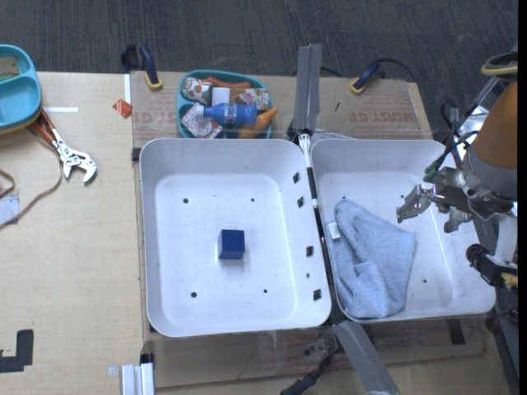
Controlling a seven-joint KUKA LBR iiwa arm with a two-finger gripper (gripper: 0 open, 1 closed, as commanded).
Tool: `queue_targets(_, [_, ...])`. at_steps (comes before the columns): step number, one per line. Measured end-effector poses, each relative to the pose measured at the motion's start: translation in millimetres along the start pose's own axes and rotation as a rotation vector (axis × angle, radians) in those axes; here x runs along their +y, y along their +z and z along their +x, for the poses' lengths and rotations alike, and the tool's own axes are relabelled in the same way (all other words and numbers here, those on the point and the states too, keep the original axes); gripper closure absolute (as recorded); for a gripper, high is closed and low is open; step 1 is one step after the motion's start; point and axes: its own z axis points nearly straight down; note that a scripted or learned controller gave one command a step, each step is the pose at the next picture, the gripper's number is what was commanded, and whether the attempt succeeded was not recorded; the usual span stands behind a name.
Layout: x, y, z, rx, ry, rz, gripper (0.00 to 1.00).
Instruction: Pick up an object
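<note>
claw [414, 204] is being held over the right bin [428, 159], finger state cannot be told | grey cloth [375, 262] lying just below-left | blue block [232, 244] far left

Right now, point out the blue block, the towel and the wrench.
blue block [232, 244], camera view, on its top face.
towel [372, 263], camera view, on the middle of the cloth.
wrench [76, 164], camera view, on its head.
</note>
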Motion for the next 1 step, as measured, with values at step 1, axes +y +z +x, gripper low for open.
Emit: queue_targets(1, [-31.9,57.8,-27.6,0.001,-0.059,0.002,0.0])
